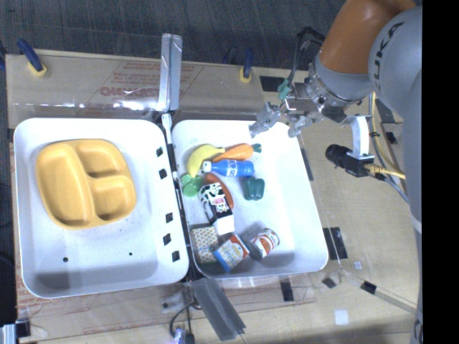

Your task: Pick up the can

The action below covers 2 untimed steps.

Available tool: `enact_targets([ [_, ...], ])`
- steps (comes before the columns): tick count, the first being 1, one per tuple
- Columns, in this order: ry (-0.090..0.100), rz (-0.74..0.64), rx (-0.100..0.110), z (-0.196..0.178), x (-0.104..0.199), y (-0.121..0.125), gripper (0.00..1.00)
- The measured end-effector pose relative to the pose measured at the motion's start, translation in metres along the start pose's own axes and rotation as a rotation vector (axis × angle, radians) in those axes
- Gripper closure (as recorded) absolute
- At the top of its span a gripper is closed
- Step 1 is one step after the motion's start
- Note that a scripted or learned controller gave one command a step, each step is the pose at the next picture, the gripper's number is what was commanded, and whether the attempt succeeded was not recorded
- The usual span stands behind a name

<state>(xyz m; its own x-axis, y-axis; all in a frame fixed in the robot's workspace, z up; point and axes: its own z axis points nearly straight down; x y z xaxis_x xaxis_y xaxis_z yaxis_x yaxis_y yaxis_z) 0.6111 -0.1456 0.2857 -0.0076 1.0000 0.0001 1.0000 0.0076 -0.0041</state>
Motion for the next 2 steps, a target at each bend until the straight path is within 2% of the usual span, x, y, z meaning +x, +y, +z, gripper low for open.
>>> enact_targets([
  [1,0.000,0.277,0.001,-0.015,-0.030,-0.066,0.00],
  [2,0.001,-0.037,-0.001,-0.021,-0.028,-0.135,0.00],
])
